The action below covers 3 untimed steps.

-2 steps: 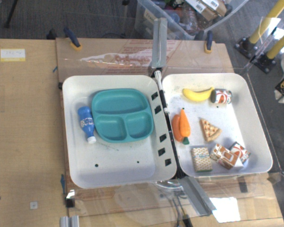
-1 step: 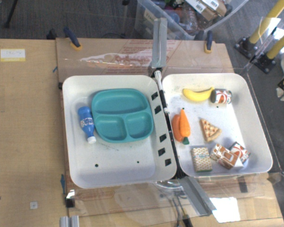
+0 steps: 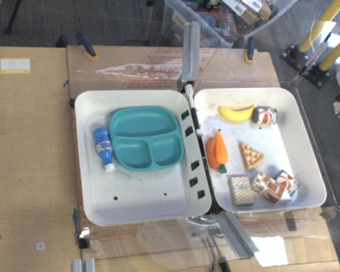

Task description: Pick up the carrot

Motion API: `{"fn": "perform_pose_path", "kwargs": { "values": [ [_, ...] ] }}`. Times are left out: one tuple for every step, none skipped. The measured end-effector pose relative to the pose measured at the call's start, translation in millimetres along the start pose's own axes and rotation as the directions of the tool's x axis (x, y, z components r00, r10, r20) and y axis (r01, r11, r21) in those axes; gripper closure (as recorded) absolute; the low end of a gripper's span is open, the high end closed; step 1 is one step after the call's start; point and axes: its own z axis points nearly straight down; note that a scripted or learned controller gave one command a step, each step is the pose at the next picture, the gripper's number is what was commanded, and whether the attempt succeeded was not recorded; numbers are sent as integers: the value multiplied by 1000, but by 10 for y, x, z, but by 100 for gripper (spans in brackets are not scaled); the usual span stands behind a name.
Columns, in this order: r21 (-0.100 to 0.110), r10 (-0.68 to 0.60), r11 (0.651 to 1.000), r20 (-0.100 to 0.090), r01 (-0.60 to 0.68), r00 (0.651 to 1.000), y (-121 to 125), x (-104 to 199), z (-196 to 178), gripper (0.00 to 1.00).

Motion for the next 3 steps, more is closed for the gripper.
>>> {"fn": "perform_pose_path", "kwargs": {
  "values": [
    [-2,-1,1000,-1,1,1000,4,4,-109,100],
    [5,-334,942,-2,334,943,100,80,-536,100],
    [1,-335,942,-2,335,942,100,90,-650,100]
  ]
}}
